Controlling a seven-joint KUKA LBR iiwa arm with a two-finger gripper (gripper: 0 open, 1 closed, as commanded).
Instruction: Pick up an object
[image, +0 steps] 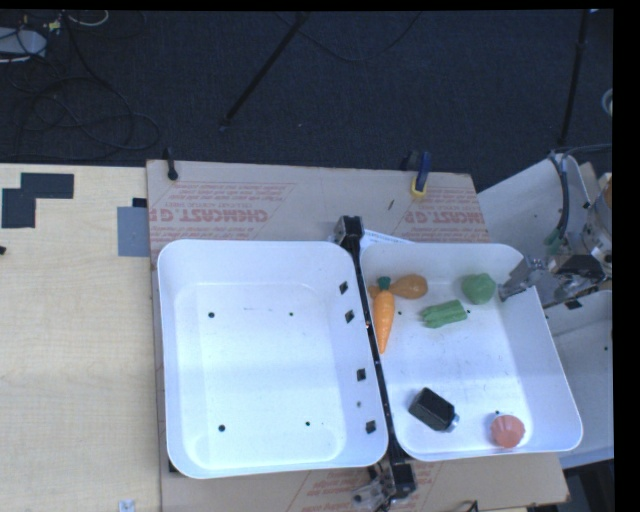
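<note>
The right bin (556, 385) holds several objects. An orange carrot (381, 320) lies along its left wall, with an orange oval piece (410, 287) beside it. A green rounded piece (478, 288) and a long green piece (443, 314) sit at the far middle. Near the front lie a black block (433, 410) and a reddish ball (507, 430). My gripper (530, 278) hangs over the bin's far right rim, just right of the green rounded piece, with nothing seen in it.
The left bin (172, 330) sits beside the right one, and a black divider (365, 330) runs between them. Both rest on a cardboard sheet (250, 205). A blue and yellow clamp (421, 180) stands at the cardboard's far edge.
</note>
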